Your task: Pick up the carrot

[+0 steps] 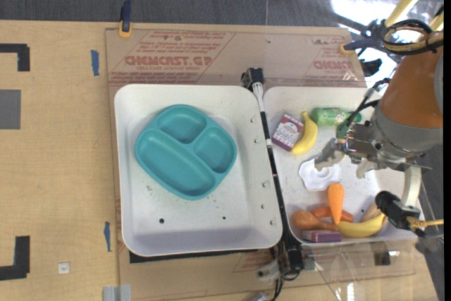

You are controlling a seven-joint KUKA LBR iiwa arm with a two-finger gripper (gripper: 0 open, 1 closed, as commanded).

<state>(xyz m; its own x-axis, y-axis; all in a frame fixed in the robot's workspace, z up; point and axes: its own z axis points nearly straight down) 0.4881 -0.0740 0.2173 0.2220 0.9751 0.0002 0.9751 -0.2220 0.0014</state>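
Note:
The carrot is an orange cone lying in the right bin, thick end toward the back and tip pointing at the front wall. It rests against a yellow banana at the bin's front. My gripper hangs just behind the carrot, over a white object, with the fingers spread open and nothing between them. The carrot lies apart from the fingertips.
The right bin also holds a small purple-and-white box, a second banana, a green item, an orange piece and a purple item. A teal divided plate sits in the left bin.

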